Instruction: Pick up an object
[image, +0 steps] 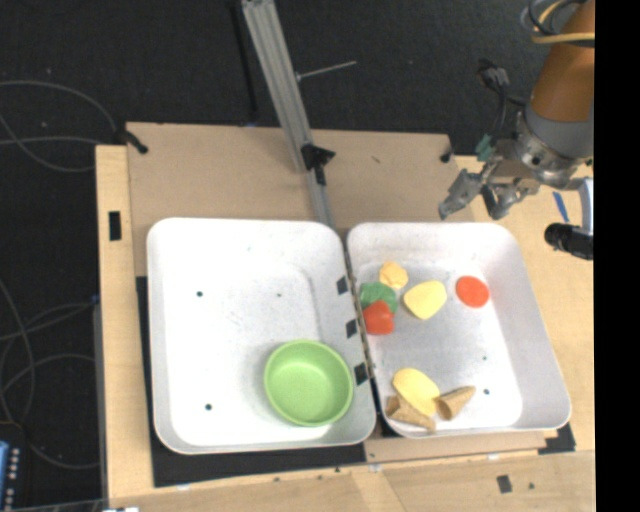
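Observation:
The right bin (520, 300) holds several small items: a yellow piece (393, 275), a larger yellow piece (425, 299), an orange-red round piece (472, 291), a green piece (376, 294) beside a red one (379, 318), another yellow piece (414, 386), and two tan cone-like pieces (455, 401) near the front. My gripper (480, 197) hangs above the bin's far right rim, open, with nothing between its fingers.
A green bowl (308, 382) sits at the front right of the left bin (200, 270). A grey metal pole (285, 95) slants up from between the bins' far edge. The bench's brown surface surrounds both bins.

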